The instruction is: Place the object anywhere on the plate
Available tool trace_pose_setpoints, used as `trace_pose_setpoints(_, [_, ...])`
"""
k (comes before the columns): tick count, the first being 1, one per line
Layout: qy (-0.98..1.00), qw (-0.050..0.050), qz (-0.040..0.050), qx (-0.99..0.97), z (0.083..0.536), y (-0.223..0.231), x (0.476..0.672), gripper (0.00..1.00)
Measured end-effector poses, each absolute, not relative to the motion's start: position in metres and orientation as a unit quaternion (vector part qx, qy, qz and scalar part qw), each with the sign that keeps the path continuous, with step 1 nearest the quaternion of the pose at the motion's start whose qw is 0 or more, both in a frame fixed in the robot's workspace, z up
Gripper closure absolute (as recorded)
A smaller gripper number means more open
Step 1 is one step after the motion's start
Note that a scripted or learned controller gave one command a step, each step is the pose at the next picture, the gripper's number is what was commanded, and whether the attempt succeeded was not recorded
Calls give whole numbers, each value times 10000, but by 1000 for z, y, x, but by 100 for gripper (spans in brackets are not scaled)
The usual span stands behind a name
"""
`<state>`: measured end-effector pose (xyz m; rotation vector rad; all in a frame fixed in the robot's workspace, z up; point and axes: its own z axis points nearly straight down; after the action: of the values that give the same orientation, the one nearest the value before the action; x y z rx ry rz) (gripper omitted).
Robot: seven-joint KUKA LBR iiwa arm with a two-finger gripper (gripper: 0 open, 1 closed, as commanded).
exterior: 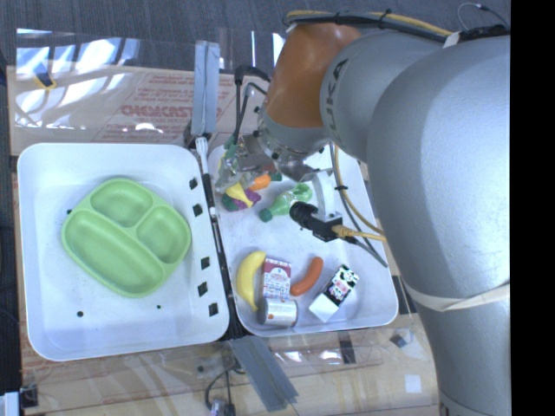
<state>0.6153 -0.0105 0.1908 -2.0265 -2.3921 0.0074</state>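
A light green divided plate lies in the left bin, with nothing on it. My gripper hangs low over the upper left corner of the right bin, under the orange band of the wrist. Right beside it lies a cluster of small toys: an orange piece, a purple and yellow piece and a green piece. The wrist hides part of this cluster, and no object is seen lifted.
At the front of the right bin lie a banana, a red carton, a small can, a sausage and a black-and-white carton. The big grey arm covers the right side.
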Motion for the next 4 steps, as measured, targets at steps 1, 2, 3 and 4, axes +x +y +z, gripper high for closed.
trace_pose_setpoints(1, [-7630, 31, 23, -6464, 191, -11, 615, 0])
trace_pose_setpoints(2, [-7794, 17, 21, -6265, 170, 119, 596, 0])
trace_pose_setpoints(3, [-7310, 9, 15, -6823, 122, 184, 643, 0])
trace_pose_setpoints(4, [-7344, 16, 26, -6787, 132, 186, 642, 100])
